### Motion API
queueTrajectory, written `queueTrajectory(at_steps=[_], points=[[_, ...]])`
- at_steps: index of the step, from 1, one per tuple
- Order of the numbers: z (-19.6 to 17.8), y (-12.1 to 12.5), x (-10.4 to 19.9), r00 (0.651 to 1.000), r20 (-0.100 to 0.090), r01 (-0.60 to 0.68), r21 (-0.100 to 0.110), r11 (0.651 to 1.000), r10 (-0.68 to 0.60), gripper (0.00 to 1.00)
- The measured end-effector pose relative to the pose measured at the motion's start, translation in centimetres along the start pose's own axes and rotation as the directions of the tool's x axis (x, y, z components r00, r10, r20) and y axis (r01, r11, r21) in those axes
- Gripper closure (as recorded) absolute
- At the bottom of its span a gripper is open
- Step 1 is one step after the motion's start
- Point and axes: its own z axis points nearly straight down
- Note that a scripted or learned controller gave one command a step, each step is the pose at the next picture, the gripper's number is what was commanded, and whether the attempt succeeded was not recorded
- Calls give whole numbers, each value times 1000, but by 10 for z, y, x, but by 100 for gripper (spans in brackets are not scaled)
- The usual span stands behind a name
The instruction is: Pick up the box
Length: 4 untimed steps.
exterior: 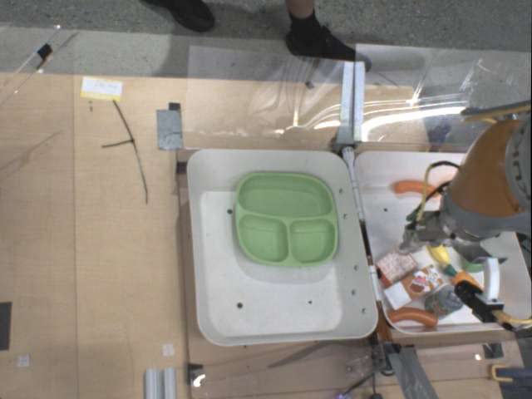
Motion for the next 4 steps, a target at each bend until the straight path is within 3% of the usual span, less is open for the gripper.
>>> queueTrajectory(at_steps=[1, 3, 4], points=[[0, 0, 1, 1000, -1, 0, 1, 1000, 0, 0], [10, -21, 0, 998, -3, -57, -4, 998, 57, 0], [11, -24, 3, 979, -5, -201, 3, 979, 201, 0]])
